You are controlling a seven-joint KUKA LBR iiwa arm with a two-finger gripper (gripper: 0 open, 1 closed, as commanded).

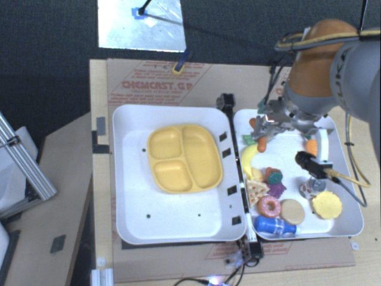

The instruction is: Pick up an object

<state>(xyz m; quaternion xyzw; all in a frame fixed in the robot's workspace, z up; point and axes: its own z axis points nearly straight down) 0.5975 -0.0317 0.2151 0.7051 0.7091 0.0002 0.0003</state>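
The pincer (266, 130) is lowered at the right bin's (351, 216) ten o'clock corner, over toy food; its grip cannot be told.

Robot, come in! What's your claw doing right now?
Gripper low over right bin, far-left corner. Banana just below it. Nothing seen held.

Two white bins (128, 177) sit side by side. One yellow tray (183, 158) lies in the left; one banana (249, 158), one doughnut (269, 207), one blue bottle (275, 226) in the right.
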